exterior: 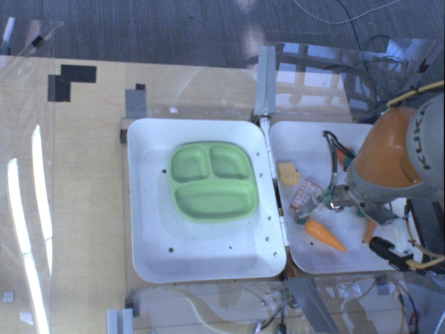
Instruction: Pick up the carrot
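Carrot [325,234]: lying flat in the right bin [309,259], at five o'clock from the green tray [212,181].
Claw [334,199]: hovering just above it; grip too hidden to tell.
Job: not done; carrot is waiting.

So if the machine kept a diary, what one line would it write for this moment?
carrot: lying in right bin | claw: just above it, grip unclear | green tray: in left bin

Robotics lab, test cell: plywood bench [76,207] with black marker patches [69,81], two white bins [149,256] fixed side by side, loose cables [348,12] on grey carpet [139,12], clear guard panel [28,186], industrial arm [396,152]
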You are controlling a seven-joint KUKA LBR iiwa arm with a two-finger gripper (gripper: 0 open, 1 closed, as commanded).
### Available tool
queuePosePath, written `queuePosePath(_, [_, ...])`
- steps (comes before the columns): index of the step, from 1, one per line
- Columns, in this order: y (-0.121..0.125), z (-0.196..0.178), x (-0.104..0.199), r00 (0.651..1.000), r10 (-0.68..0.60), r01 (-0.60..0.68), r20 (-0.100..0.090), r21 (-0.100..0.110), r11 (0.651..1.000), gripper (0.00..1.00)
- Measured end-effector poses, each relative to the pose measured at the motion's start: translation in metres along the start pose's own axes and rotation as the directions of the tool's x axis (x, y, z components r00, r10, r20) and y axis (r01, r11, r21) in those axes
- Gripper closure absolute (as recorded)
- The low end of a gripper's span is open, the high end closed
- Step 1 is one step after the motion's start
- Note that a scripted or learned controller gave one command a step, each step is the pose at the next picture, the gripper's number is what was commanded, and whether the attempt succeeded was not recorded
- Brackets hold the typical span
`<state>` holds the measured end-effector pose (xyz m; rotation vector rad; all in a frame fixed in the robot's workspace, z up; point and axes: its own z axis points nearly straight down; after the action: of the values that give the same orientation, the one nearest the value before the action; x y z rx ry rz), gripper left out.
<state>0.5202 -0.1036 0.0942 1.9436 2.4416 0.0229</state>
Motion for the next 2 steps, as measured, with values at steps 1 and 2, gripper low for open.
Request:
queuePosePath(1, [-0.025, 0.004, 0.014, 1.000, 0.006, -0.006, -0.001, 0.008, 1.000, 0.00])
queuePosePath(2, [-0.023, -0.007, 0.014, 1.000, 0.004, -0.004, 0.000, 0.004, 1.000, 1.00])
